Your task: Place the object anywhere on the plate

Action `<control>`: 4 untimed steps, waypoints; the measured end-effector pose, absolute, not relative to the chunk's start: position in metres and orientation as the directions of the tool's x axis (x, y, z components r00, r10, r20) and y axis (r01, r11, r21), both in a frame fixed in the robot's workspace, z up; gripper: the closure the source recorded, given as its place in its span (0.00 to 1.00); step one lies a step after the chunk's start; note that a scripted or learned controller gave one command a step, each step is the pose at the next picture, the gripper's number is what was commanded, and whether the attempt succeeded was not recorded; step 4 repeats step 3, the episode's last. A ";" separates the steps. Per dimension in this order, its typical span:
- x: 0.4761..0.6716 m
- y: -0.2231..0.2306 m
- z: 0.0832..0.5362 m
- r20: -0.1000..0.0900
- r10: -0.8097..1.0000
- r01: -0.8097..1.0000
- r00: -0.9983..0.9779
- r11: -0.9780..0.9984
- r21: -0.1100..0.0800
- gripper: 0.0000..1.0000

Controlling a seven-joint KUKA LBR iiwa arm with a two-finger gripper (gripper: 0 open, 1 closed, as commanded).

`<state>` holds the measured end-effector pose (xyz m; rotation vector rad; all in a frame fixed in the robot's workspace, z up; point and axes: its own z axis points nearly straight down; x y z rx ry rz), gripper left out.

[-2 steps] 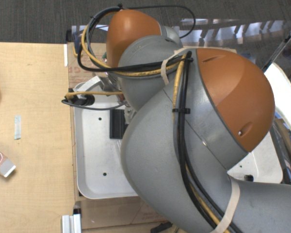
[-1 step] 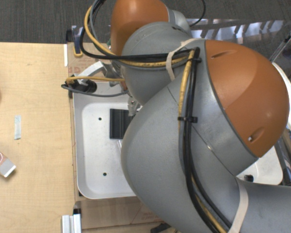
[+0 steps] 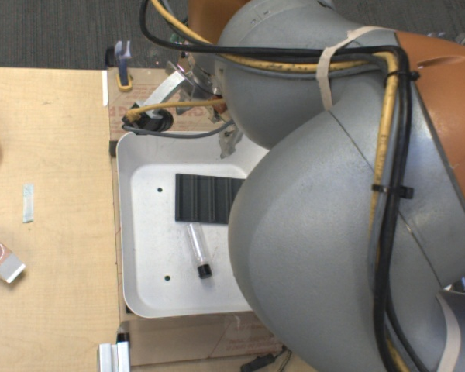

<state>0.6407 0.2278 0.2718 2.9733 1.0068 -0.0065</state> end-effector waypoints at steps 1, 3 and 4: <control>0.646 0.226 0.168 -0.003 0.440 0.440 0.898 -0.898 0.001 0.00; 0.648 0.221 0.269 -0.003 0.187 0.187 0.982 -0.982 0.004 1.00; 0.648 0.221 0.269 -0.003 0.187 0.187 0.982 -0.982 0.004 1.00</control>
